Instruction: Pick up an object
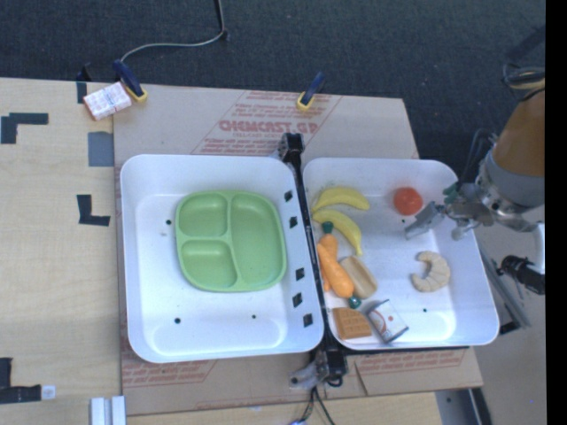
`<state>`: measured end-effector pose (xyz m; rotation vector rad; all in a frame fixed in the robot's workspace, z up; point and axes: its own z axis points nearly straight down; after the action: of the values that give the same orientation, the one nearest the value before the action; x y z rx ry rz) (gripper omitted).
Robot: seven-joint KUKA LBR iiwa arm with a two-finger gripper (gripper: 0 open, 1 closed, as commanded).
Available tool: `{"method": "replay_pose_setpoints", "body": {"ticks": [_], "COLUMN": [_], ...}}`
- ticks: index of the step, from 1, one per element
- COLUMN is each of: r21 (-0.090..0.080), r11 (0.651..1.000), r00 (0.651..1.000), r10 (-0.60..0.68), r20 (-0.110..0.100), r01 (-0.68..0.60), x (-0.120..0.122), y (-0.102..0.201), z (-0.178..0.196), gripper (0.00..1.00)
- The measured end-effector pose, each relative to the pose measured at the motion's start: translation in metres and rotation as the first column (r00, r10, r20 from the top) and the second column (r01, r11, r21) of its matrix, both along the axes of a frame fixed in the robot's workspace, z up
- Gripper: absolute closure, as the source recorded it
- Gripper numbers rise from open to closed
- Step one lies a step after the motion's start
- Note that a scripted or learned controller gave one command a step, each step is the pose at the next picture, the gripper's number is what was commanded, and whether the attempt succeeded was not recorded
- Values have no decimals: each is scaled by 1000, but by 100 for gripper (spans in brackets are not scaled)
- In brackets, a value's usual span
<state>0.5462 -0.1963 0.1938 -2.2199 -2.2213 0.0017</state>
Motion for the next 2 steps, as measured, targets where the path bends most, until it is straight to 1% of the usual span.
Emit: {"method": "replay_pose_setpoints", "body": {"ticks": [1,2], "r21": [-2,-3], "r11": [1000,1000], "r00": [1000,1000], "r10": [2,1], "r20": [9,3], "r01": [-2,-1], "x": [67,116], "y": [27,-28], "z": [-106,-69], "gripper": [0,0]}}
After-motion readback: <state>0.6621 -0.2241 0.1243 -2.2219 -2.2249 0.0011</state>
